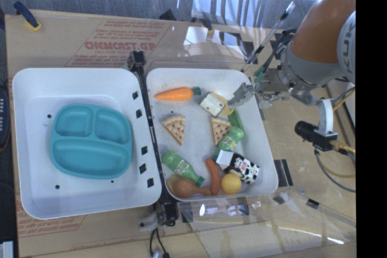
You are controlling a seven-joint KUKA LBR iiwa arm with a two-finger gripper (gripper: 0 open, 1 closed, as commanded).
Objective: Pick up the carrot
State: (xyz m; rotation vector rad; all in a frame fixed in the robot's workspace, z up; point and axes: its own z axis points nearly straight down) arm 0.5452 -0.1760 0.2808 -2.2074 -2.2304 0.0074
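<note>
The carrot (175, 94), orange with a green stem end, lies flat near the far edge of the right bin (261, 130). My gripper (240, 95) hangs over the right bin's far right part, beside the cheese block (213, 104) and well to the right of the carrot. Nothing shows between its fingers. I cannot make out how far apart they stand.
The right bin also holds two waffle wedges (175, 128), a green bottle (182, 167), a sausage (213, 175), a lemon (231, 183), a cow-print carton (244, 168) and other toy food. A teal divided plate (91, 140) lies in the left bin (24, 130).
</note>
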